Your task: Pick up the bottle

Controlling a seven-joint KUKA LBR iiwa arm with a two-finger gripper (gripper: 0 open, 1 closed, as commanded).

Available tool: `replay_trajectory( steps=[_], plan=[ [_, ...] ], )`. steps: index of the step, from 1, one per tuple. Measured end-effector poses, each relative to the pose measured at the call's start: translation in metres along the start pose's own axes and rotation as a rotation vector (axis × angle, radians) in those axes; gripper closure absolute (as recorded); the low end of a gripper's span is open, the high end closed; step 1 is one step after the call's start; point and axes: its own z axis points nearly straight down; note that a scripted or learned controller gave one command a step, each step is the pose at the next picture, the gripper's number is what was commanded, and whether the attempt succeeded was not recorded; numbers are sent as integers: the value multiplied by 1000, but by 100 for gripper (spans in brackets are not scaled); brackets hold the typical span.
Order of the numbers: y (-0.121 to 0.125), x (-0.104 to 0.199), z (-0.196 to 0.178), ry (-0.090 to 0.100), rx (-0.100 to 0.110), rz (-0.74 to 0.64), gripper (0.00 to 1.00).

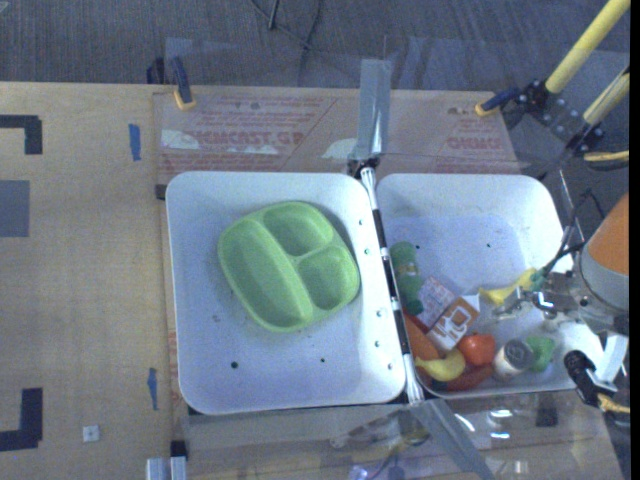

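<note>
A green bottle [405,266] lies in the right bin [470,208] against its left wall, and a white and red label [435,295] shows just below it. My gripper [543,300] hangs at the bin's right side, over the near right corner and well to the right of the bottle. It does not touch the bottle. The arm's orange band [615,253] sits at the view's right edge.
A green divided plate [290,265] lies in the left bin [200,358]. Around the bottle are an orange and white carton [456,322], a red tomato [478,348], a yellow banana [444,368], a yellow piece [498,294] and a green and white item [527,354].
</note>
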Motion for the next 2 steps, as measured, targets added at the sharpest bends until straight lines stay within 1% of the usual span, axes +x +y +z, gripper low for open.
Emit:
replay_trajectory(
  steps=[1, 2],
  plan=[
    [0, 4, 0, -2, -4, 106, 0],
    [-2, 3, 0, -5, 1, 36, 0]
  ],
)
